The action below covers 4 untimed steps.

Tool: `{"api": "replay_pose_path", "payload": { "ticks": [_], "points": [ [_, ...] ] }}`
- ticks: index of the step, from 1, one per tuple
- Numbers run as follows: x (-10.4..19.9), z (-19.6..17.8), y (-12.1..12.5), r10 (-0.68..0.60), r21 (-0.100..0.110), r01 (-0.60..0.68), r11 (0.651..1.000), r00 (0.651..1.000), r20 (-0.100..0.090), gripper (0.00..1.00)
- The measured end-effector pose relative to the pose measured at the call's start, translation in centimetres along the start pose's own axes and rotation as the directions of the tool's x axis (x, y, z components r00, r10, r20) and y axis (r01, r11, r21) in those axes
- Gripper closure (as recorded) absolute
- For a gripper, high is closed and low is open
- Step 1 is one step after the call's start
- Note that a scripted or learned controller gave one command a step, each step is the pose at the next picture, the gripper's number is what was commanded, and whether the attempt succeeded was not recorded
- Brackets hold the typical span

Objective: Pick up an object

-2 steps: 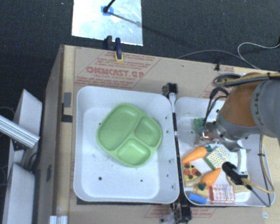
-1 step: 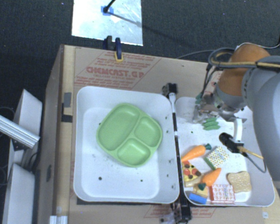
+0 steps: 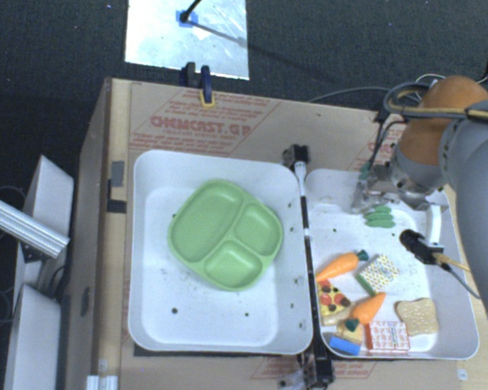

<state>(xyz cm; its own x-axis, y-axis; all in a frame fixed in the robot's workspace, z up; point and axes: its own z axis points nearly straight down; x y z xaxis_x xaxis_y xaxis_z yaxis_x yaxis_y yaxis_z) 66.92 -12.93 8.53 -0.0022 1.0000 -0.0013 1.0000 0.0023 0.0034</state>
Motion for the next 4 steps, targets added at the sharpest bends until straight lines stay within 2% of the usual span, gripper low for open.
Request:
{"api": "replay_pose_path", "payload": {
  "ticks": [1,2,3,4],
  "points": [
    [-2.2,0.0,0.0,0.0,-0.001,0.0,1.0,1.0,0.0,0.0],
    [-7.6,0.0,0.0,0.0,0.0,0.0,1.0,1.0,0.001,0.0],
    [-3.3,0.0,0.0,-0.003,0.0,0.003,1.0,1.0,-0.001,0.0],
    [-6.6,0.0,0.0,0.0,0.0,0.0,1.0,1.0,0.001,0.0]
  ]
}}
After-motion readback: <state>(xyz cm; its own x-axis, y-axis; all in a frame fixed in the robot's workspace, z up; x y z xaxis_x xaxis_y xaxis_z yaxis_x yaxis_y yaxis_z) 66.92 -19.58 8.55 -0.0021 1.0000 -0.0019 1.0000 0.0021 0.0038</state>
